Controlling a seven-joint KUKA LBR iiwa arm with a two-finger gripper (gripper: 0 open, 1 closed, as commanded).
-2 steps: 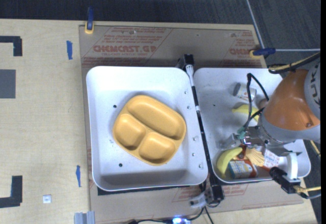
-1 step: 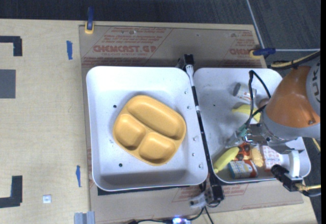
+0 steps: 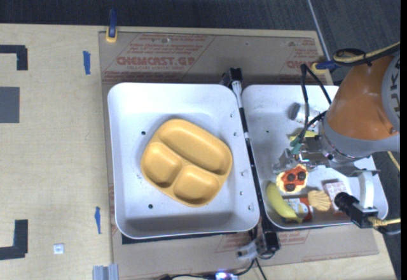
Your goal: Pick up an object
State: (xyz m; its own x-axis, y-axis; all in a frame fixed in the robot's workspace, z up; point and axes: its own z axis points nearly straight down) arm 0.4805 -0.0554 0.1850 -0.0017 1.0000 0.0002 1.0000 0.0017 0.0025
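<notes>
Gripper [image 3: 297, 159] hovers above one banana [image 3: 280, 202], beside one yellow tray [image 3: 185, 161]

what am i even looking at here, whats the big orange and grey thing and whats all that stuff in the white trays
The picture comes from one camera fixed above a workbench, looking down at a slant. The orange and grey thing is a robot arm reaching in from the right. Its gripper, the two-finger claw at its end, hangs low over the right bin. I cannot tell whether it grips anything. The left bin holds a yellow divided tray with three compartments. The right bin holds small toys bunched at its near end: a banana, a round red and black piece, and a tan item too small to identify.
</notes>
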